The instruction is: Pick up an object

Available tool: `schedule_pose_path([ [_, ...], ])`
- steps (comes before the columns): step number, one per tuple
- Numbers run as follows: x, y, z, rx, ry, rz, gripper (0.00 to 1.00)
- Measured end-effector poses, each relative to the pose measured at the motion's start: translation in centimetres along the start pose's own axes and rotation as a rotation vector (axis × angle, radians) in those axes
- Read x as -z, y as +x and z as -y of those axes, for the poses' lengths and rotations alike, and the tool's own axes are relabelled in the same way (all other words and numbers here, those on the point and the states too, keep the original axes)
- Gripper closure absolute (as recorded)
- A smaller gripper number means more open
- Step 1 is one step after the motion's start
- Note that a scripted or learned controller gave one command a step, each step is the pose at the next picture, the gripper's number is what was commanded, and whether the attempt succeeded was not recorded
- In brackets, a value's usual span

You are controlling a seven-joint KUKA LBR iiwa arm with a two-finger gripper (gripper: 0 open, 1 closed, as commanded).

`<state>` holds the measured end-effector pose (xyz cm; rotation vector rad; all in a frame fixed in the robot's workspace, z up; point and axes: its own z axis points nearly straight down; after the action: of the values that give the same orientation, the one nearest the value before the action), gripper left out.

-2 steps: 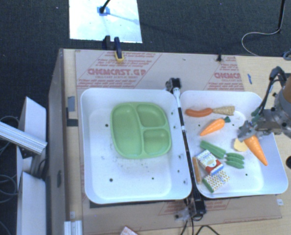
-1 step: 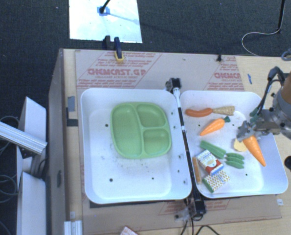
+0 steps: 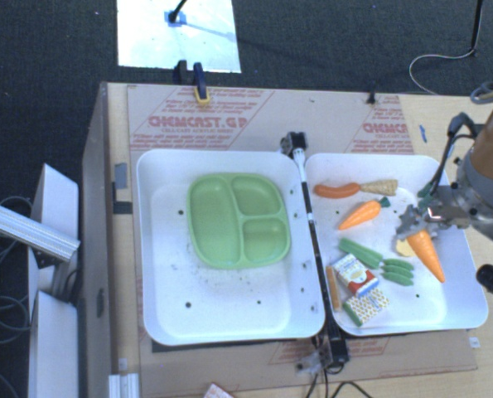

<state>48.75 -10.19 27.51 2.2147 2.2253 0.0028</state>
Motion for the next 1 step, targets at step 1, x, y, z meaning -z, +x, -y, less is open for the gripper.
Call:
schedule_pose_path([
  [1, 0.14, -0.79, 0.05, -0.003, 0.0, 0.0, 1.0],
])
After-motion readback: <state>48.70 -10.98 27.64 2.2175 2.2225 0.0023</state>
